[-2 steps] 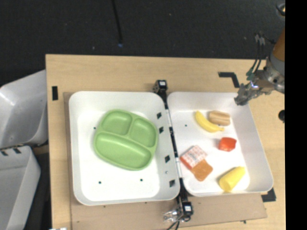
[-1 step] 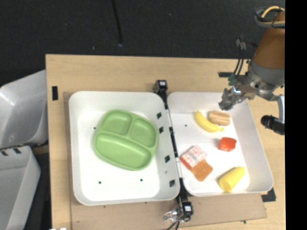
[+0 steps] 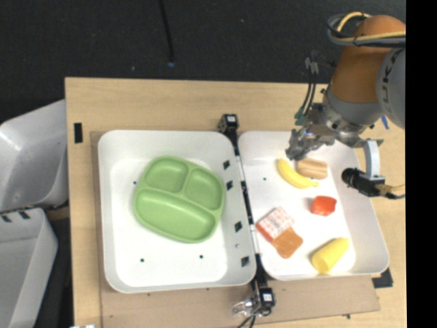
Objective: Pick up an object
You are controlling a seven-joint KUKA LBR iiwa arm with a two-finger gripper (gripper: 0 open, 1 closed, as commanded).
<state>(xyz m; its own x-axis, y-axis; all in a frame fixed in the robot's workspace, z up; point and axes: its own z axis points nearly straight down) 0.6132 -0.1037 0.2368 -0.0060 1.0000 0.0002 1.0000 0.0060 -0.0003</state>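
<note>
Reaching in from the right, the tool [image 3: 304, 146] is seen low over the far part of the right bin [image 3: 362, 251], just above a tan roll [image 3: 313, 167] and a banana [image 3: 295, 174] that lie touching; whether anything is gripped cannot be told. A red block [image 3: 323, 205], a pink packet [image 3: 274, 223], an orange piece [image 3: 289, 242] and a yellow piece [image 3: 329, 254] are spread nearer in that bin. A green tray [image 3: 179, 198] is held by the left bin [image 3: 116, 265] on the worktop [image 3: 171, 101].
</note>
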